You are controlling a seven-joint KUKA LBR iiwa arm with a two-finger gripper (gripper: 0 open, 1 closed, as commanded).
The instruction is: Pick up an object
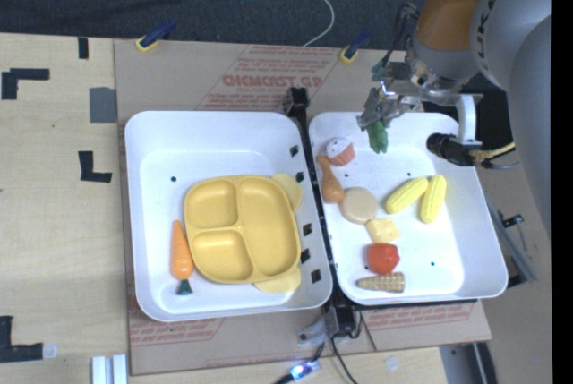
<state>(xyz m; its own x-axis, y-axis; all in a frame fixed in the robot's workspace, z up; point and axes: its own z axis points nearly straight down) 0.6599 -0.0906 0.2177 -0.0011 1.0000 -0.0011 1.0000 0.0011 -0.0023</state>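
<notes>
The gripper (380, 124) pinches a green object (379, 138) above the right bin (448, 288). Red print on the cardboard (260, 78) is unreadable.

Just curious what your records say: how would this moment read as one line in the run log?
tool: over right bin's far edge | in tool: small green object | left bin: yellow tray, carrot

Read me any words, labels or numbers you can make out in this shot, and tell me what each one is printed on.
Red printing on the cardboard sheet behind the two bins: one large line of capitals, seen upside down and too blurred to read with confidence.
Smaller red lines above and below it: too small to read.
Red printing on the cardboard strip in front of the right bin: too small to read.
Nothing readable shows on the toy food, the yellow tray or the arm.
</notes>
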